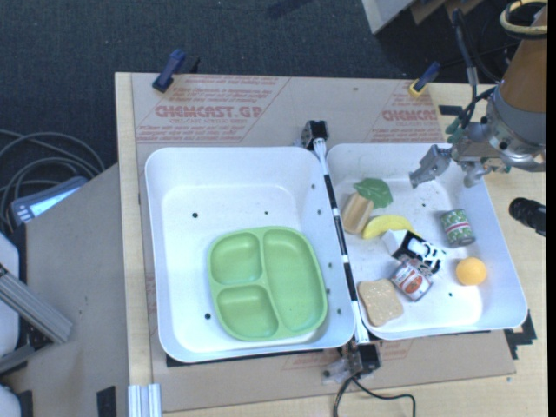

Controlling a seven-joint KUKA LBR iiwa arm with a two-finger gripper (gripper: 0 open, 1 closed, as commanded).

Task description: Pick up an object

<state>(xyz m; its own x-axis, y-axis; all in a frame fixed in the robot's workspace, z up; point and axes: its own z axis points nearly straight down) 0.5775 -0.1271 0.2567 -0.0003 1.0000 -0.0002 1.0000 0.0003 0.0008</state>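
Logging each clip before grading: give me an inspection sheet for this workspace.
Surface: bench bearing left bin and right bin, side by side.
Job's things: in the right bin, green leaf, bread roll, banana, green can, orange, black-and-white toy, red can, toast slice.
Clutter: green divided tray in the left bin.
Grippers: gripper over the right bin's far edge, nothing visibly held.
Cables: grey loops left of the bench; a cable at its near edge.
Surroundings: blue clamp, dark floor.
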